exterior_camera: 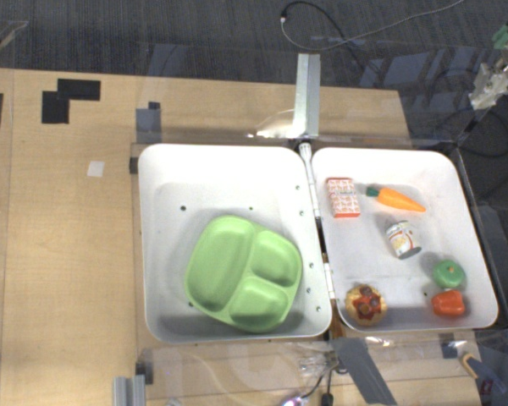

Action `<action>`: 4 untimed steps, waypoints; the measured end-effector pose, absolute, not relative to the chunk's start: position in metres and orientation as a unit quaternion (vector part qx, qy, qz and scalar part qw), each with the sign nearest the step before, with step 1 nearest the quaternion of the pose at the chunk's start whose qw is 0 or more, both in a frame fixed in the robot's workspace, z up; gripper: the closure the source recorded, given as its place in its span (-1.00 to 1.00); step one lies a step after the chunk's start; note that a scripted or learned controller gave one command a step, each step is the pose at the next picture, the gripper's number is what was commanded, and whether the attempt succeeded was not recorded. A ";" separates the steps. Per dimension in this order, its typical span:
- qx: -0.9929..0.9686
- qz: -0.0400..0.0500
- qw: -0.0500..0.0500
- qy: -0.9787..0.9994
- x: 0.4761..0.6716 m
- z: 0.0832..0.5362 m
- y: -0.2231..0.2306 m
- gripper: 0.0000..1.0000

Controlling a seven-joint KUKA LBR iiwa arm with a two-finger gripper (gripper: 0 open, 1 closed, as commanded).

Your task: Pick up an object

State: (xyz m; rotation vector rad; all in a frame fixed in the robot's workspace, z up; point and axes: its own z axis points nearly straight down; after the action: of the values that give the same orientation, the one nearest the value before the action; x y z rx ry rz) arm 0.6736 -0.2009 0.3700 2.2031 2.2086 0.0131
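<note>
Pale wooden bench (59, 252) with black patches (68, 98) at far left, dark carpet beyond. 2 shallow white bins side by side, touching along the middle. Left bin (157, 184) holding a green divided plate (244, 273) with 3 compartments, tilted toward the front. Grey metal post (308, 96) standing behind the seam. Right bin (466, 218) holding 6 small things: red-and-white carton (343, 198) at back left, toy carrot (398, 199) just beside it, small can (402, 238) near the centre, dark red round item (366, 304) at the front left corner, green round fruit (448, 273) directly behind a red one (447, 304) at front right.
</note>
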 end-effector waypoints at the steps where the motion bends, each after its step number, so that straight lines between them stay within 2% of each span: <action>1: 0.703 0.005 0.015 0.711 0.675 0.383 -0.199 1.00; 2: 0.813 0.001 0.002 0.582 0.670 0.281 -0.204 1.00; 3: 0.715 0.002 0.004 0.699 0.670 0.368 -0.166 1.00; 4: 0.629 0.001 0.003 0.777 0.663 0.283 -0.165 1.00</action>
State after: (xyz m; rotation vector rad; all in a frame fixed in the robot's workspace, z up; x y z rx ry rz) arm 0.6633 -0.1653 0.2835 1.9738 2.4376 0.0040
